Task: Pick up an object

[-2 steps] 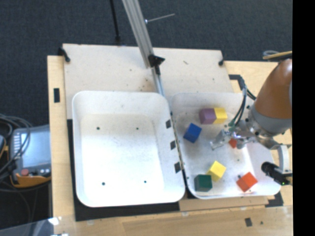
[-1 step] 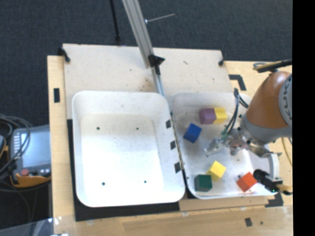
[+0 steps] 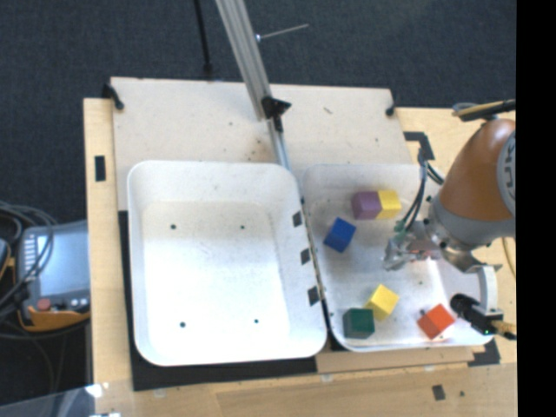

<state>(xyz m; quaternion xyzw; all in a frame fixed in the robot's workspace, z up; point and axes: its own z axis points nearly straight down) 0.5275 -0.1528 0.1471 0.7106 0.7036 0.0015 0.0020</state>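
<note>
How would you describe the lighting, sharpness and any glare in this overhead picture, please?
Camera view: light is even and soft, so the blocks, such as the blue block, cast faint shadows; the left bin looks bright but not blown out; the whole frame is slightly soft, and the pincer is too blurred to read in detail.

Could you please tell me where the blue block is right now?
The blue block lies in the right bin, in its upper left part, just below-left of the purple block.
</note>
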